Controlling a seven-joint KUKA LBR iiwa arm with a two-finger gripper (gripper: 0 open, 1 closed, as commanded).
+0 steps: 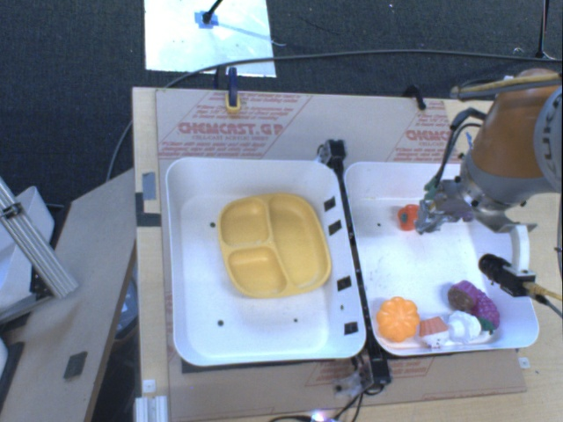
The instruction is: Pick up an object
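A small red-orange toy [406,217] with a green tip lies in the far part of the right bin [387,262]. My gripper [428,221] hangs just to its right, low over the bin floor, and the toy sits beside the fingers, not between them. Along the right bin's near edge lie an orange pumpkin [398,318], a small red and white piece [434,329], a white item [464,326] and a purple grape bunch [476,302]. The grey arm with its orange band [515,139] comes in from the right.
The left bin [193,236] holds a yellow divided plate [274,243]. A black clip strip [345,244] runs along the seam between the bins. A black bracket [503,276] on the arm hangs over the right bin's right side.
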